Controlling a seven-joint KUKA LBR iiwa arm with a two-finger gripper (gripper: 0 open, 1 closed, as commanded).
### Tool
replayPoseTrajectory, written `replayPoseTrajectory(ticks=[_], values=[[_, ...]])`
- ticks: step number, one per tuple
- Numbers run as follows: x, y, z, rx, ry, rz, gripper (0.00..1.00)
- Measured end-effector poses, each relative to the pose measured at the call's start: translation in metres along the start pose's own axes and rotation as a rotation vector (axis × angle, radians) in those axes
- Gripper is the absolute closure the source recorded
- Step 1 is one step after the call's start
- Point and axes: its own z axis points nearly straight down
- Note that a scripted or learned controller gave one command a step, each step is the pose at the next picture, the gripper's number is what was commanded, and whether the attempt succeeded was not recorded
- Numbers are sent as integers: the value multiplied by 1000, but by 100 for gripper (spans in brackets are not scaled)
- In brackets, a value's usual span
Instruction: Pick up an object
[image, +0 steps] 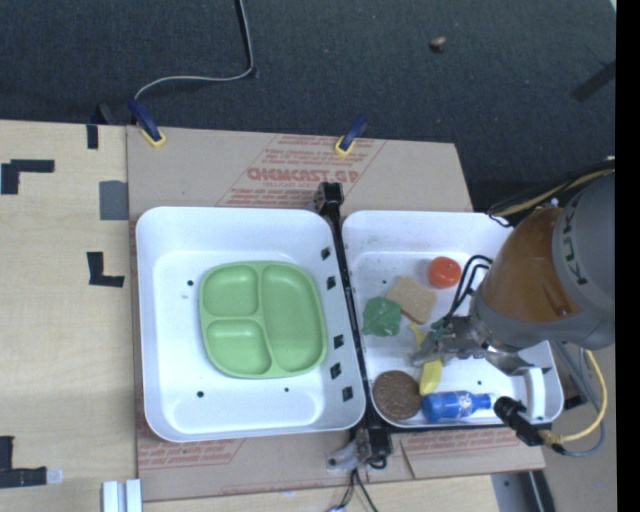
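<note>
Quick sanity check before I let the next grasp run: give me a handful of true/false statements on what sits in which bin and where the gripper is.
1. The green divided plate lies in the left bin. True.
2. The orange ball is in the left bin. False: it sits in the right bin, near its far side.
3. The blue bottle lies on its side along the near edge of the right bin. True.
4. The gripper hangs over the plate. False: it is over the right bin, just above the yellow object.
5. The brown round disc is in the right bin's near left corner. True.
6. The green leafy toy sits on the plate. False: it lies in the right bin beside the tan block.
</note>
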Motion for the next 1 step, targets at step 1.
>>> replayPoseTrajectory(ticks=[1], values=[[42,57,-88,5,4,-3,100]])
